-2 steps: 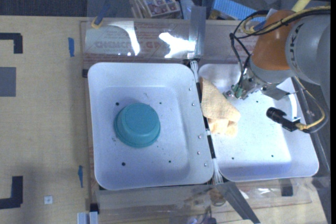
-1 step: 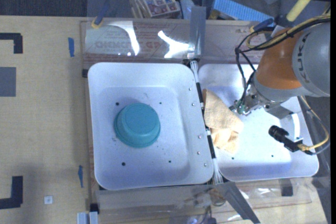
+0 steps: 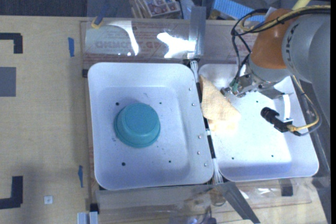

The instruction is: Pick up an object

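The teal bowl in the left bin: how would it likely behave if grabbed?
The teal bowl sits upside down, so it probably won't roll. Its smooth domed top may slip between fingers. It looks like light, rigid plastic.

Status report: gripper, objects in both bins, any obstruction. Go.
Gripper low in right bin, at beige cloth; grip unconfirmed. Teal bowl upside down in left bin, untouched. No obstruction seen.

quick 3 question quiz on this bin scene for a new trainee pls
1. True or false: the teal bowl sits in the left bin.
2. Which bin is the pincer over? A) left B) right
3. Fill in: the tan cloth lies in the right bin, along its ____ wall.

Key: 1 true; 2 B; 3 left
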`<state>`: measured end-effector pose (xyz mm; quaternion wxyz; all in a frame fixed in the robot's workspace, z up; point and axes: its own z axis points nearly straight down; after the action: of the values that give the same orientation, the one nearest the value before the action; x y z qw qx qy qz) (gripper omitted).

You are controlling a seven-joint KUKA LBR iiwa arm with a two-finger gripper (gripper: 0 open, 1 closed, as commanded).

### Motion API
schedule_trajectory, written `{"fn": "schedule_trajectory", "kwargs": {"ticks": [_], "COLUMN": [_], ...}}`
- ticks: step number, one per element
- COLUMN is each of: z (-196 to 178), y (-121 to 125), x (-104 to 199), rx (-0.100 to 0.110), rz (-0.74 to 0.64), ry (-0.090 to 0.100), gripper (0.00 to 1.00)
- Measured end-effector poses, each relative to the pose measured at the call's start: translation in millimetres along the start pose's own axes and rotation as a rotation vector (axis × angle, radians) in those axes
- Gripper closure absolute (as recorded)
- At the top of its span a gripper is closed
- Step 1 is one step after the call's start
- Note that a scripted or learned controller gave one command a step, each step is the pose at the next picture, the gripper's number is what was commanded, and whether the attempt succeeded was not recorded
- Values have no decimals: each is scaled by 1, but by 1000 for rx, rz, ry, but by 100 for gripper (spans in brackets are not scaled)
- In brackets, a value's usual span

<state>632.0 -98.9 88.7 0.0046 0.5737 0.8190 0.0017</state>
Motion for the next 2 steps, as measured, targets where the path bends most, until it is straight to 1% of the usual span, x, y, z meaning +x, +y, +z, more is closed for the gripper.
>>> {"fn": "schedule_trajectory", "kwargs": {"ticks": [1,2], "z": [0,-12], "y": [0,2], "x": [0,0], "rx": [0,-7], "rz": [0,-1], "ry": [0,-3], "gripper": [0,100]}}
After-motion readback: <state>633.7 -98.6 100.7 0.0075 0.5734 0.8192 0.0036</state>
